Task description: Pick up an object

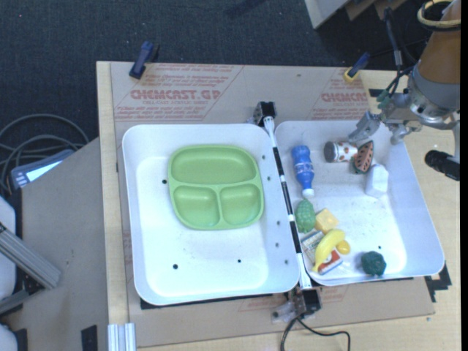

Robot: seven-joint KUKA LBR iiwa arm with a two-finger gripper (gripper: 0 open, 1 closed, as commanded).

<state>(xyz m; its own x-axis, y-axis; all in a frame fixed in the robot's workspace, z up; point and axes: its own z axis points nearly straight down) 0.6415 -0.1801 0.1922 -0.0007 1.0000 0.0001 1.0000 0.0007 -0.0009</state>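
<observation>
Currently the grey arm with the orange band (442,61) comes in from the upper right, wrist over the far right corner of the right shallow white bin (417,218). Its two-finger gripper (380,126) hangs above the bin's back area; one metal finger (363,129) slants down-left toward the small can with a red-and-white label (340,151), the other points down by the bin's right wall. Fingers look spread apart, nothing between them.

Right bin contents:
- can lying on its side near the back, touching a reddish-brown and green wedge-shaped toy (362,157)
- small white block (377,180) just beside that wedge, nearer the right wall
- blue plastic bottle with white cap (302,168) lying along the left wall
- green leafy toy vegetable (304,216) below the bottle
- yellow block (325,220) next to it
- yellow banana-shaped toy (330,243) on a white card with a red bit, front area
- dark green round toy (374,263) near the front right corner

Left shallow white bin (146,262) holds a light green three-compartment plastic plate (216,186), flat, toward the back.

Both bins sit on a cardboard sheet (183,90) over the desk (450,203), blue clamp (142,58) at the sheet's back left.
</observation>
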